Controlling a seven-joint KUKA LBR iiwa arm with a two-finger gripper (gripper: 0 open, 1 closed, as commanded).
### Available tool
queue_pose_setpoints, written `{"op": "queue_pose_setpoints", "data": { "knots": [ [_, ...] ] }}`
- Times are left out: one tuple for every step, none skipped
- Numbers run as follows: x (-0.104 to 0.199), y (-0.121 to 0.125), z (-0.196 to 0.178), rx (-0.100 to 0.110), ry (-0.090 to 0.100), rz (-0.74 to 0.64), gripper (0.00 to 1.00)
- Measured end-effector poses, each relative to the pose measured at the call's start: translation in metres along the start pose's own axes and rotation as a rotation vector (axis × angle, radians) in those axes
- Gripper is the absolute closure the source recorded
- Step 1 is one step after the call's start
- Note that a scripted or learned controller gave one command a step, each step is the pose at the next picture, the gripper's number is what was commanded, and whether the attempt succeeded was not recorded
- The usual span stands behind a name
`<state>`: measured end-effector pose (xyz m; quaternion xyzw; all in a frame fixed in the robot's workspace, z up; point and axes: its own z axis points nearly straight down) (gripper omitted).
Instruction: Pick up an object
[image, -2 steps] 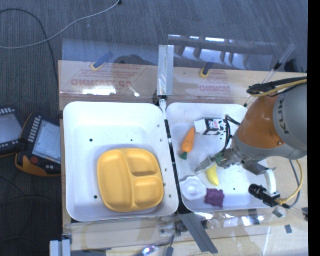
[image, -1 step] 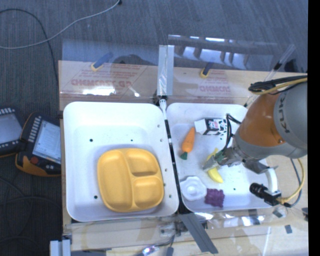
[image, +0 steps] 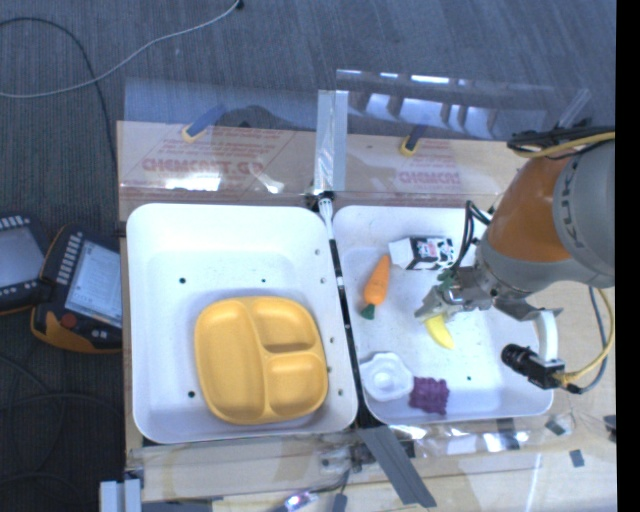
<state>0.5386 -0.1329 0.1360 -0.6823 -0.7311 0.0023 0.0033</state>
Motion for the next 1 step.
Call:
{"op": "queue_pose_setpoints", "data": {
  "knots": [
    [0.0472,0.0322,-0.0719,-0.001,-0.002,-0.082,1.0]
  ]
}}
